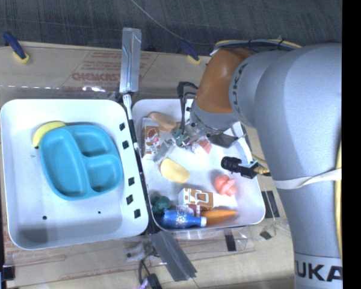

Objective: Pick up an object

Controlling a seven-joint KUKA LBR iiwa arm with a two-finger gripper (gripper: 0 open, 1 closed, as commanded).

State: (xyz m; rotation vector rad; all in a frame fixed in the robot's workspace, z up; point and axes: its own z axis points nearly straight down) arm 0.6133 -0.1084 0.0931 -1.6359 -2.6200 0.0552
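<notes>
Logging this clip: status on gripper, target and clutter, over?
Gripper low in right bin, fingers obscured. Nothing seen held. Yellow piece, snack packet close by.

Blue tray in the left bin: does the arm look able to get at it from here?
Probably yes. The blue tray lies uncovered, only a yellow item peeking from under its far edge; the tool hangs over the right bin.

A robotics lab: a grey industrial arm (289, 131) works over two white bins (24, 221) clamped to a cardboard-covered bench (78, 65).
</notes>
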